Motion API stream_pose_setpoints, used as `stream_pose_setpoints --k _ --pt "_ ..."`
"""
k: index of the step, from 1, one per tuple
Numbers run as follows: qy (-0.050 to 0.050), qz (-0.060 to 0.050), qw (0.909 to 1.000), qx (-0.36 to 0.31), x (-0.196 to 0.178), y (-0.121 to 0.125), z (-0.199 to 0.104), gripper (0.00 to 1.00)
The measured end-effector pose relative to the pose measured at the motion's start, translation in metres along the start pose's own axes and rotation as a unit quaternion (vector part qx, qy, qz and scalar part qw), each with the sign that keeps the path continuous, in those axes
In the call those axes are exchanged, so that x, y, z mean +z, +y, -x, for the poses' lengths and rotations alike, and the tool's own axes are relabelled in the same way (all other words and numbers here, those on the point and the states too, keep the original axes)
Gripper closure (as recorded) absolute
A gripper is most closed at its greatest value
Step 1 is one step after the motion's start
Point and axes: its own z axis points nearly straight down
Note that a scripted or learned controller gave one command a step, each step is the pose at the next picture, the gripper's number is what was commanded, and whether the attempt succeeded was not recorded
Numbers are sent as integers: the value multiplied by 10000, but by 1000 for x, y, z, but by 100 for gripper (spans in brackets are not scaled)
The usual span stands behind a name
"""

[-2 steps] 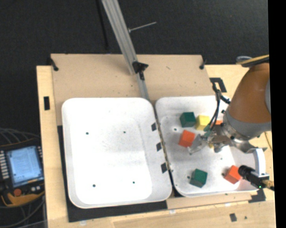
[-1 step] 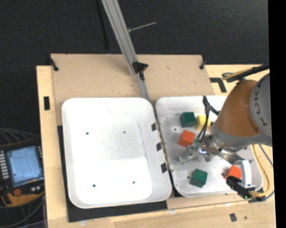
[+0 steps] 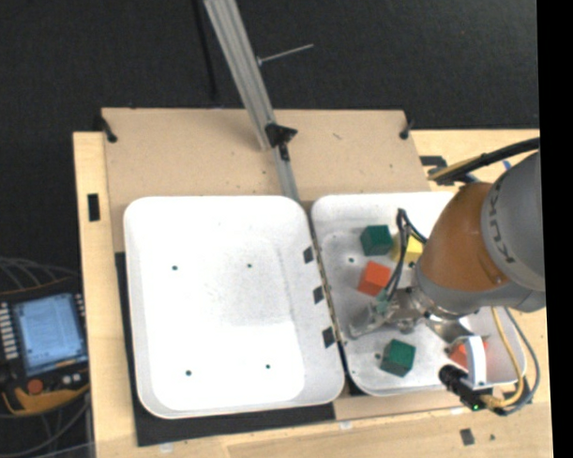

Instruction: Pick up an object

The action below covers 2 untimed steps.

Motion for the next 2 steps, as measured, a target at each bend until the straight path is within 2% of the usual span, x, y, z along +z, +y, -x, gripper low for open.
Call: stream_pose_setpoints --k 1,2 --pt "15 22 10000 33 -12 1 0 100" --pt "5 17 10000 -25 -74 2 3 100"
